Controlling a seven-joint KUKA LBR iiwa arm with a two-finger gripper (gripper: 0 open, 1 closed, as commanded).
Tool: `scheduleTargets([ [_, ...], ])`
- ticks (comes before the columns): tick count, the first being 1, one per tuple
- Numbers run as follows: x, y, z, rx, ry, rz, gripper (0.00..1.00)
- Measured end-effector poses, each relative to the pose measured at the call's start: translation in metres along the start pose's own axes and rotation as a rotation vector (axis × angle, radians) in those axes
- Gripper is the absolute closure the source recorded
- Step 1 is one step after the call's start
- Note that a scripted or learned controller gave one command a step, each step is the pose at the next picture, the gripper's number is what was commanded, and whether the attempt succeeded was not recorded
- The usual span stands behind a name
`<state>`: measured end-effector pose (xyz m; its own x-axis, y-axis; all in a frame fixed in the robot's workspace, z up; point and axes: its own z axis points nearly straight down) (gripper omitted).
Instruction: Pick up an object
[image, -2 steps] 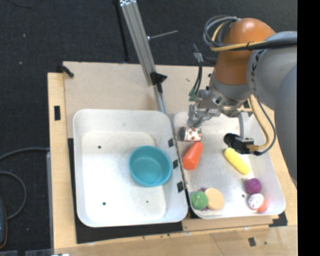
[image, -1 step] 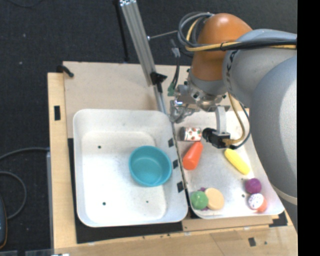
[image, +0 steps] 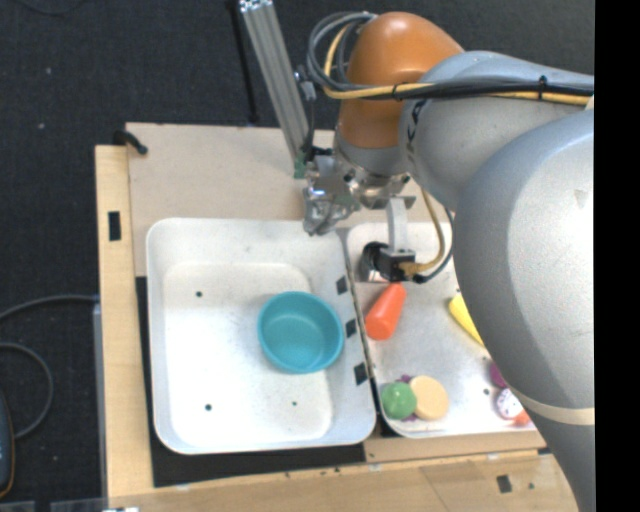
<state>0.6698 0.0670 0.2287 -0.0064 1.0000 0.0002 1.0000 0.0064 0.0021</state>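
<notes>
Room is lying open around the smooth round teal bowl (image: 300, 332) near the left bin's (image: 175, 250) right edge; whether my pincer (image: 322, 215) is parted, I cannot tell

A tan wooden bench (image: 200, 165) stands on dark carpet (image: 60, 80).

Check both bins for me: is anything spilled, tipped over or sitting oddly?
Nothing stands out. The blue bowl sits upright in the left bin. In the right bin, the orange carrot lies loose near the divider, with a green ball and a tan disc at the front edge. No spill or damage visible.
</notes>
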Motion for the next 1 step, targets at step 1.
scheduleTargets([
  [1, -0.0039, -0.0006, -0.0005, 0.002, -0.003, 0.002, 0.0],
])
